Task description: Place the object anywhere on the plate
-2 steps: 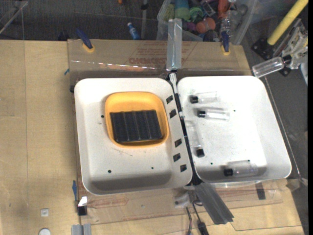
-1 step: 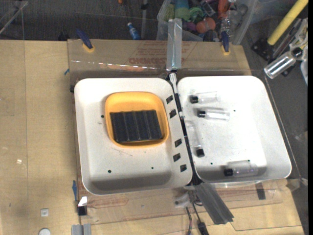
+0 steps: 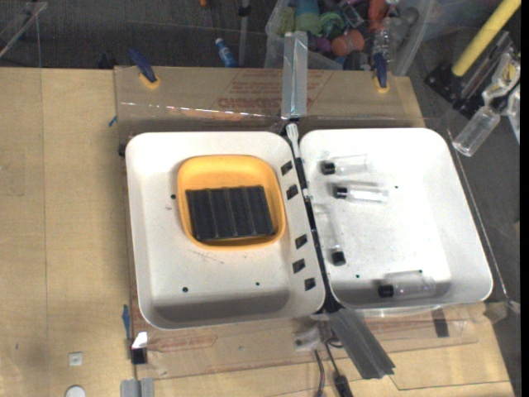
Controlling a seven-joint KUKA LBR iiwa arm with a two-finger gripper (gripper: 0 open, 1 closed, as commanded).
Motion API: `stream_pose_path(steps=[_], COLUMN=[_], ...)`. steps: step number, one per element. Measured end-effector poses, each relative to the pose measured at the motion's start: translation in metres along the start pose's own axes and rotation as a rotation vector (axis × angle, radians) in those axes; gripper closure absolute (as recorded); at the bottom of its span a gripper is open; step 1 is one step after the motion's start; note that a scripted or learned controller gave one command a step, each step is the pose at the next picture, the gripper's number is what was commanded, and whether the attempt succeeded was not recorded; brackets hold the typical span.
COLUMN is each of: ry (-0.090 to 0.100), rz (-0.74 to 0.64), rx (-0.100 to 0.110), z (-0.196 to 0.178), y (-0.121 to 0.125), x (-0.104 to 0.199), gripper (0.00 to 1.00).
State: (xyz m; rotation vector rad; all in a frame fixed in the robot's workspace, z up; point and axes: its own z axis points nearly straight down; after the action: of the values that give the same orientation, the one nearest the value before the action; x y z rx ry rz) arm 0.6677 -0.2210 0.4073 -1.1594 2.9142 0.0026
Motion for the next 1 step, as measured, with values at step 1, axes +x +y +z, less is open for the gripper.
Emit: stream_pose_path(steps=[1], ry=[-0.003], rz=[-0.344], rx=[0.004], z=[-0.0296], y=[-0.0005], x=[0.0], gripper=[1.0])
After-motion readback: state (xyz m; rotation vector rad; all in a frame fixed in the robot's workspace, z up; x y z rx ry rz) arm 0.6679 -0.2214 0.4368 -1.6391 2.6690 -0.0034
